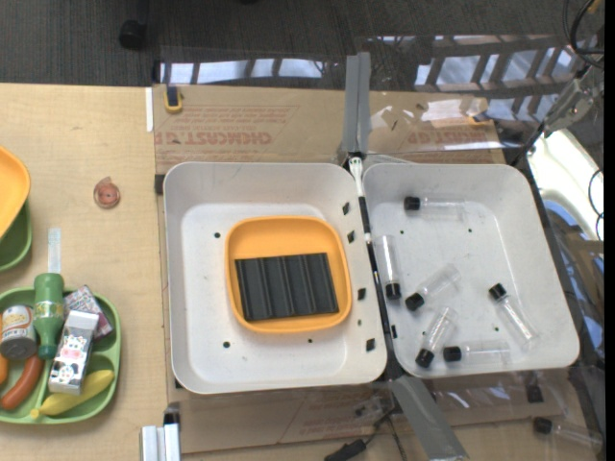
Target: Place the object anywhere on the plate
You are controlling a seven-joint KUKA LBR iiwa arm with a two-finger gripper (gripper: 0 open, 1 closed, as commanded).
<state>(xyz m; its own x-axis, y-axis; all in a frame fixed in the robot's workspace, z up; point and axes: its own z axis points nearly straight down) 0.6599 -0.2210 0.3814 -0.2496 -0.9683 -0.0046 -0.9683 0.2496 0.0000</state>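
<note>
Fingers, wide or narrow, I cannot tell, and the pick looks not yet made: the capped tubes (434, 281) lie scattered in the right bin (538, 219), well apart from the orange plate (288, 227) in the left bin (192, 257) — so next comes closing on one tube.

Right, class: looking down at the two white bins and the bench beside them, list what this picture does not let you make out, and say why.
- Clear plastic tubes with black caps in the right white bin: whether they hold anything, too small and see-through.
- Orange square plate in the left white bin: its middle, covered by a dark ribbed block.
- Orange dish on the wooden bench: cut off by the left edge.
- Labels on toy groceries in the green tray: too small.
</note>
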